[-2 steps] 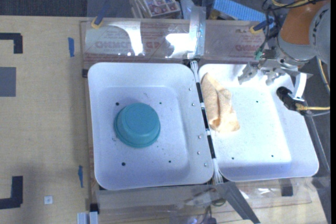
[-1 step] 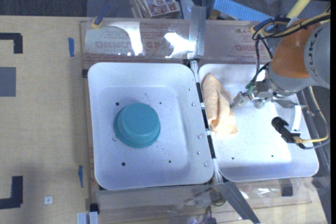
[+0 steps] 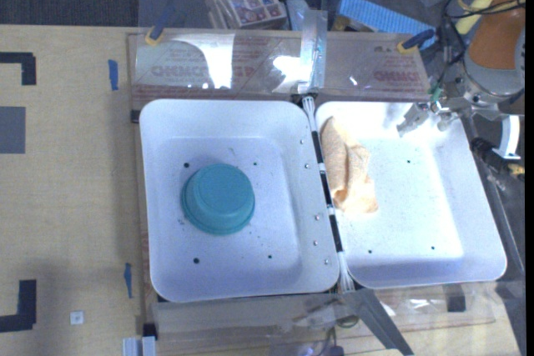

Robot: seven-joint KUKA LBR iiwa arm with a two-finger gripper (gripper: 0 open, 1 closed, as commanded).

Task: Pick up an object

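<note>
Bins sit side by side on the bench: the left bin point(image 3: 158, 137) carries a round teal bowl point(image 3: 219, 198), turned upside down near its middle, and the right bin point(image 3: 467, 213) carries a crumpled tan cloth point(image 3: 349, 171) lying against its left wall, just beside the divider between the two. The gripper point(image 3: 415, 119) hangs over the upper part of the right bin, near its far rim, well apart from the cloth and further still from the bowl. Whether its jaws are spread or pressed together cannot be told at this size; nothing is seen between them. Above it the arm's orange band point(image 3: 501, 37) shows at the right edge.
</note>
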